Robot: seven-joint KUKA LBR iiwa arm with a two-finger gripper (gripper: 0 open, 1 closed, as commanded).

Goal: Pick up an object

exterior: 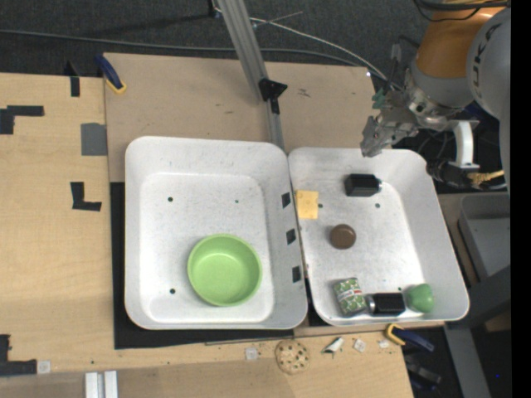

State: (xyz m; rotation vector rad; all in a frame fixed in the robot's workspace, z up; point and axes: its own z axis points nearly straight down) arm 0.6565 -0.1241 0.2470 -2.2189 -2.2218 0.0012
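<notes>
My gripper [375, 142] hangs over the far edge of the right bin [398, 239], just above and right of a black block [362, 185]. Nothing shows between its fingers. Below the block in the right bin lie a yellow sponge piece [307, 205] at the left wall and a brown round object [343, 237] in the middle. Along the near edge sit a green patterned packet [350, 296], a black cylinder [387, 304] and a green ball-like object [421, 298]. A green bowl [224, 269] rests in the left bin [166, 222].
A grey metal pole [249, 48] slants down from the top to the gap between the bins. Small clips and a cookie-like disc [289, 356] lie on the bench in front of the bins. Dark tape marks dot the bench at left.
</notes>
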